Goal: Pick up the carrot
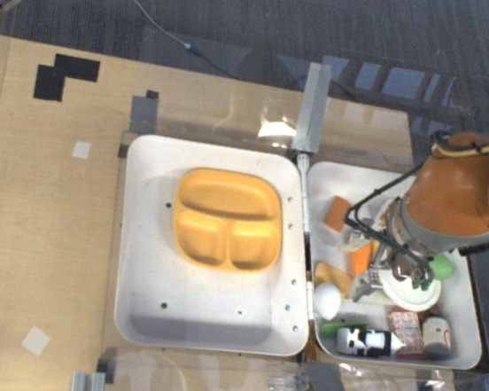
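We see the grey two-finger gripper (376, 272) low in the right white bin (472, 341), just beside the slim orange carrot (360, 257). Whether its jaws are open, we cannot tell. The carrot seems not yet lifted.

Wooden bench (34, 234) bears two white bins: left bin (136, 310), right bin (466, 345).
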Robot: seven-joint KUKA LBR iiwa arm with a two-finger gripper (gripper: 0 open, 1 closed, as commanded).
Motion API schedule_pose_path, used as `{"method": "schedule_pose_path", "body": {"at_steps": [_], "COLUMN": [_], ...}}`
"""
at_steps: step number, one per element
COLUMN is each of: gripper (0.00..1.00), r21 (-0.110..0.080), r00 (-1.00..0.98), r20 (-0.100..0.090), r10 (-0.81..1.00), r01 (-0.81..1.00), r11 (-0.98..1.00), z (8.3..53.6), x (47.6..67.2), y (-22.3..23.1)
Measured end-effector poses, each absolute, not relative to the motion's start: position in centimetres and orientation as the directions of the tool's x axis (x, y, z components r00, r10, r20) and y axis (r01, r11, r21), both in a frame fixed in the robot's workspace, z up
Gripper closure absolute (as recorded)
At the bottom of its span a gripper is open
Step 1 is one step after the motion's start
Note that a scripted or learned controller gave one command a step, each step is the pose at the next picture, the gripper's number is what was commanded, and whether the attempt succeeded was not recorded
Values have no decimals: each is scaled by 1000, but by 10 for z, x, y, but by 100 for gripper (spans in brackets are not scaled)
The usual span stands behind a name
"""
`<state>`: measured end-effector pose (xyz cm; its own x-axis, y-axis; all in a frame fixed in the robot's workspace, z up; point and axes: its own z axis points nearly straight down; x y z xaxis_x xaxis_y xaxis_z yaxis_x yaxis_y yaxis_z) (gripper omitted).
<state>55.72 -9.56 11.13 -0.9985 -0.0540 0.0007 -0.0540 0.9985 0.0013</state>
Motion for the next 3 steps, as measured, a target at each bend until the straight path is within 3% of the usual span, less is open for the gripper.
{"method": "schedule_pose_path", "body": {"at_steps": [1,2,3], "gripper": [0,100,0], "r21": [-1,-1,-1], "r00": [-998,-998,-998], "r20": [-11,-19,-18], "r10": [-55,-59,-60], "r01": [-55,-59,-60], "r11": [999,998,998], "z": [97,109,109], "x": [555,557,557], "y": [-94,-93,-92]}}
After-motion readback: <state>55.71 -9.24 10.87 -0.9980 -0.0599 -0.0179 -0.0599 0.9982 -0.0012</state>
